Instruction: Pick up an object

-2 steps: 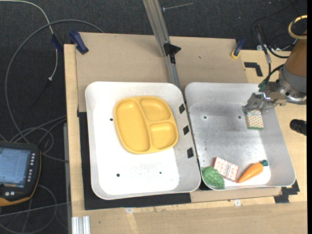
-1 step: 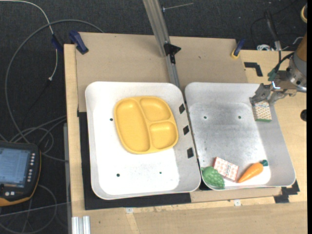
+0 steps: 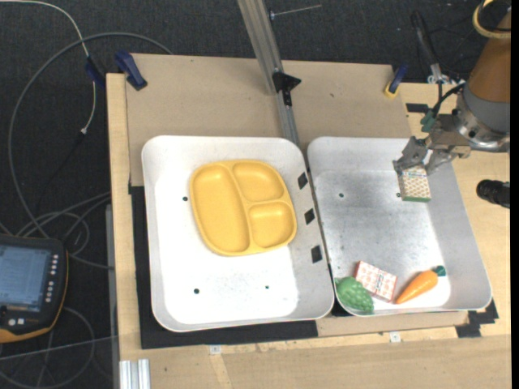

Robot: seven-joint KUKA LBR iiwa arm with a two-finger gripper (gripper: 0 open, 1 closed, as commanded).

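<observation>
My gripper (image 3: 417, 165) hangs over the upper right part of the right bin (image 3: 365, 217). A small patterned card box (image 3: 414, 186) with a green edge sits between its fingertips, hanging just below them, and the gripper is shut on it. Near the bin's front edge lie a second patterned box (image 3: 375, 280), an orange toy carrot (image 3: 419, 285) and a green leafy toy (image 3: 354, 294).
The left bin (image 3: 162, 282) holds a yellow divided plate (image 3: 242, 206). A metal post (image 3: 268, 47) slants up from the gap between the bins. Blue clamps (image 3: 130, 70) grip the bench's far corners. A pendant with a screen (image 3: 28, 286) lies at the left.
</observation>
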